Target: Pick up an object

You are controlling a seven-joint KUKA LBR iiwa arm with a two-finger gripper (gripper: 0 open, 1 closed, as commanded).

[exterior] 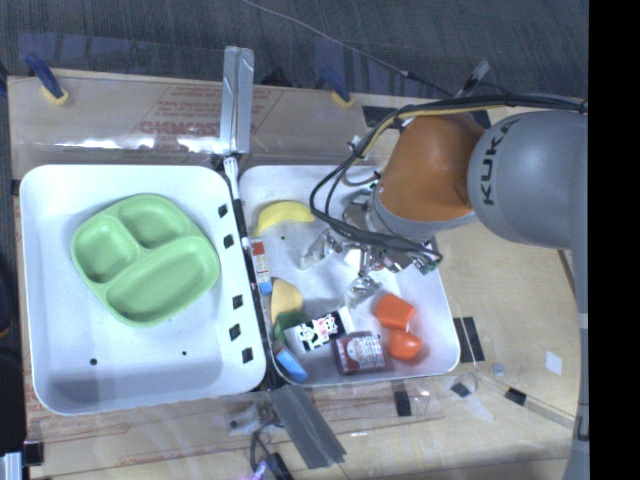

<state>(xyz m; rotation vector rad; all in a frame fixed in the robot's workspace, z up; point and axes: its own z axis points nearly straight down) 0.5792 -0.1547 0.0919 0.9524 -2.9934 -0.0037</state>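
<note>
Green plate [146, 258] in left bin [40, 358]. Right bin [445, 353]: banana [283, 214], milk carton [318, 331], can [359, 353], orange cup [394, 312]. My gripper [362, 273] hangs mid-bin above bare floor; I can't tell its spread. Approach step, I reckon; next I'd shift toward the cup, then descend.

Both bins [60, 368] white matt plastic, smooth. Green divided plate [146, 258] looks like plastic, soft sheen. My arm casing [535, 173] smooth grey, orange band [430, 173] glossy. My tool [365, 268] shiny metal. Tabletop [510, 298] pale wood, matt. Clear plastic film [120, 118] glossy over cardboard. Banana [285, 214] smooth yellow, plastic-looking.
</note>
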